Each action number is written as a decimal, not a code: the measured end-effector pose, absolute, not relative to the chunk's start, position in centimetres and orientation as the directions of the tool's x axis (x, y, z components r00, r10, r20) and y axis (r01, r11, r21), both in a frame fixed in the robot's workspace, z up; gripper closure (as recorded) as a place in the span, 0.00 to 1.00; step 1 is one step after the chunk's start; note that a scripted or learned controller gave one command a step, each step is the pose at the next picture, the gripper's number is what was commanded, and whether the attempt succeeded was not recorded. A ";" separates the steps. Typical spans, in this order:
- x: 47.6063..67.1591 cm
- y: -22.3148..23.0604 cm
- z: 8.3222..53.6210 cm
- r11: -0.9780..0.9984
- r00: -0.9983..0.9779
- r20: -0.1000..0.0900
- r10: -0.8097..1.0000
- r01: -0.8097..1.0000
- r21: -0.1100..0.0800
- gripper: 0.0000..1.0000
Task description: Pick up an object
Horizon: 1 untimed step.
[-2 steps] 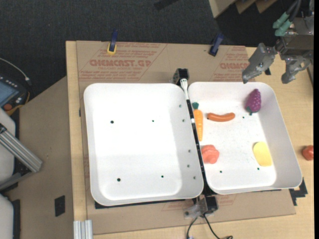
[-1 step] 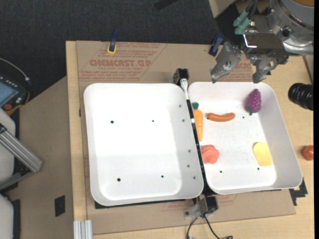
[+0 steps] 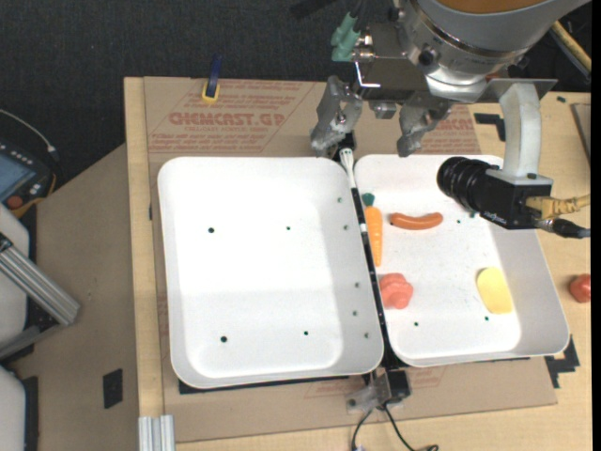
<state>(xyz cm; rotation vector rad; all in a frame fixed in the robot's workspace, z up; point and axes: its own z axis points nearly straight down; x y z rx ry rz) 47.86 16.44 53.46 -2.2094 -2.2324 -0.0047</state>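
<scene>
Nothing is lifted yet: the tool hangs with fingers spread and bare above the far edge of the bins, and the carrot, sausage and other pieces lie untouched below it.

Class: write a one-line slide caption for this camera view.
Open pincer above the bins' far edge; carrot, sausage lie in the right bin.

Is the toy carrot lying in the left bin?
No, the toy carrot lies in the right bin, along its left wall.
</scene>
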 end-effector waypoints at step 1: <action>47.8 20.1 42.2 0.004 -0.004 -0.004 1.000 1.000 -0.013 0.00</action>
